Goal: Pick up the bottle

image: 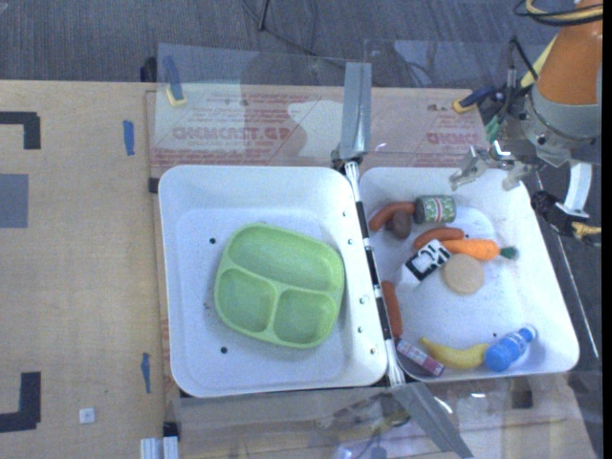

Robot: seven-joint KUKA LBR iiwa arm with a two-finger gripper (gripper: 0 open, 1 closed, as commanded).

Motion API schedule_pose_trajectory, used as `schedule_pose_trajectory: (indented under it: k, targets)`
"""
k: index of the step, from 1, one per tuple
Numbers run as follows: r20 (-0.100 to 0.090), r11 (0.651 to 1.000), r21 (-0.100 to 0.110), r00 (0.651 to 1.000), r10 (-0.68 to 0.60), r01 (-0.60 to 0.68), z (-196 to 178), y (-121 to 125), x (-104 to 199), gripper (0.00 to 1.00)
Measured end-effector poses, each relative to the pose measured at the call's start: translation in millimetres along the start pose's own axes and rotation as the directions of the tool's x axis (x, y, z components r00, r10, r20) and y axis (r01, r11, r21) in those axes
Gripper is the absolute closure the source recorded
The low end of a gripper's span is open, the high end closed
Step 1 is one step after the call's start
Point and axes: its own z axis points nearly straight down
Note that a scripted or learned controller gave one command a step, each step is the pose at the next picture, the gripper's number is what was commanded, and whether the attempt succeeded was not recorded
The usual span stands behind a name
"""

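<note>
Blue bottle (508, 348) lies in the right bin's (559, 285) near corner; the claw (494, 163) hangs open, well apart.

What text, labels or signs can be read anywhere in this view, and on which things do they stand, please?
Faint red print on the board behind the bins: too blurred to read.
Label on the green can: too small to read.
White marks on the black block: no readable word.
Label on the blue bottle: too small to read.

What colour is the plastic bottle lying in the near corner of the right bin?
Blue: the small blue plastic bottle has a white cap, seen in the overhead camera view.
</note>
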Motion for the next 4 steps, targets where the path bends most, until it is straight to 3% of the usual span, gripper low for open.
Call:
schedule_pose_trajectory:
  k: [1, 2, 3, 4]
  targets:
    - [0.003, 1.000, -0.003, 1.000, -0.016, 0.016, -51.6, -11.1, -54.5, 0.00]
    - [0.000, 0.999, 0.000, 0.999, -0.052, 0.052, 93.5, -84.9, -48.9, 0.00]
    - [-0.015, 1.000, -0.013, 1.000, -0.007, 0.007, 115.4, -143.5, -47.7, 0.00]
    - [-0.013, 0.992, -0.007, 0.992, -0.127, 0.127, 120.3, -168.1, -48.0, 0.00]
